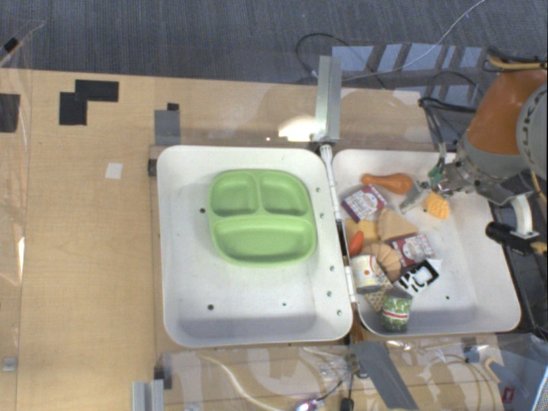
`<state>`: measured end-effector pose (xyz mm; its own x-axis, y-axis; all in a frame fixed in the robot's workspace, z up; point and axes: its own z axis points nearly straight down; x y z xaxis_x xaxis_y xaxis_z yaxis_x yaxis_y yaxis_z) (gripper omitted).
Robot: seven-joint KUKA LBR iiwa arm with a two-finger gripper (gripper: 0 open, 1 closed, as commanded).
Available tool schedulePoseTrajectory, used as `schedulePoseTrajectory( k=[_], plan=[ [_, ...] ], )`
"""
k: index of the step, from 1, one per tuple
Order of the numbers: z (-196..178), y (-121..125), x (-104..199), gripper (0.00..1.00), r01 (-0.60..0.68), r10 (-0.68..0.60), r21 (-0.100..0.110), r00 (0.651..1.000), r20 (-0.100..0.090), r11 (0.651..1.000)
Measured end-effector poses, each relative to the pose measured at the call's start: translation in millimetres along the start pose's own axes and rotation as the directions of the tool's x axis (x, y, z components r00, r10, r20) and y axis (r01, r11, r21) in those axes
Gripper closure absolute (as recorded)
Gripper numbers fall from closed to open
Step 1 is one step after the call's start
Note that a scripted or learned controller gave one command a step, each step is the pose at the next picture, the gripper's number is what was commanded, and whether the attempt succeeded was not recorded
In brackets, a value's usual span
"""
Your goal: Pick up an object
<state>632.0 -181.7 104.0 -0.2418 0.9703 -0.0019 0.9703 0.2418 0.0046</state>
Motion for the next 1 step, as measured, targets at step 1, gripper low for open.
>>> schedulePoseTrajectory(
  k=[1],
  plan=[
    [-68.3, -7.3, -3.6, 0.00, -0.125, 0.125, -0.003, 0.992, 0.001, 0.992]
  ],
)
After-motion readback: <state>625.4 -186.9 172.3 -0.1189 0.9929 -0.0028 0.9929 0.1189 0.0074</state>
